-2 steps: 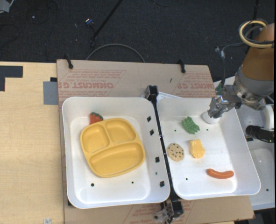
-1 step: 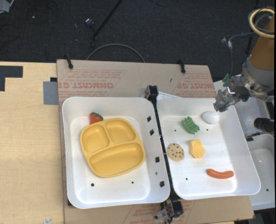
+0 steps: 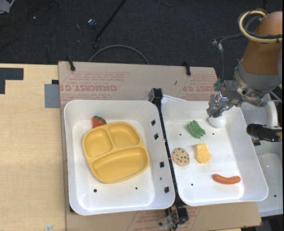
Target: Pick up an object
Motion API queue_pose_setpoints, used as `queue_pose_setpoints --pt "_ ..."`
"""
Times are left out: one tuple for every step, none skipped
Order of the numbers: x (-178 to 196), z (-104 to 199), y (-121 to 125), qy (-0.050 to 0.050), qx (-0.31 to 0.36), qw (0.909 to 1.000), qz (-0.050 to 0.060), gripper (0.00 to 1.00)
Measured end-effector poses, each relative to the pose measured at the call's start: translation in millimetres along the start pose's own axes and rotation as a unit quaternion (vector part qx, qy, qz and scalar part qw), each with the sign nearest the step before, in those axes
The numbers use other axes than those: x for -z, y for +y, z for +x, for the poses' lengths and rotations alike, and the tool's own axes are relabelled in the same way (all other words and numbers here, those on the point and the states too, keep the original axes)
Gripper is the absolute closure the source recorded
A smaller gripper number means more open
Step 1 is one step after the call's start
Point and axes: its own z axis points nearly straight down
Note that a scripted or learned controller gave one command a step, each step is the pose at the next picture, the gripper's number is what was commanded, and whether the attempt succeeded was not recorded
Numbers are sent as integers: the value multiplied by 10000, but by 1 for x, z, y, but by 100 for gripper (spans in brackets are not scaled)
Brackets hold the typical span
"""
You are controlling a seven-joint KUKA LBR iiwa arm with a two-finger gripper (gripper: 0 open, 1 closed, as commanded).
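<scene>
The gripper [image 3: 217,110] sits low over a white object [image 3: 217,121] at the right bin's [image 3: 247,177] far edge; I cannot tell the state of its jaws.

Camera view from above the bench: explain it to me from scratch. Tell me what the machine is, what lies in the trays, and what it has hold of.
This is one camera fixed above a bench, looking down at a slant. The machine is a robot arm reaching in from the right; its gripper hangs low over the right bin, right at a small white object. Whether it grips that object cannot be told from here. The right bin also holds a green toy vegetable, a cookie, a yellow piece and a sausage. The left bin holds a yellow divided plate with a red toy at its upper left edge.
</scene>
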Motion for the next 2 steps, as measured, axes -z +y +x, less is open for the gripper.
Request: queue_pose_setpoints --pt "-17 58 -5 5 7 10000 6 100" --pt "-22 101 -10 0 4 10000 5 100"
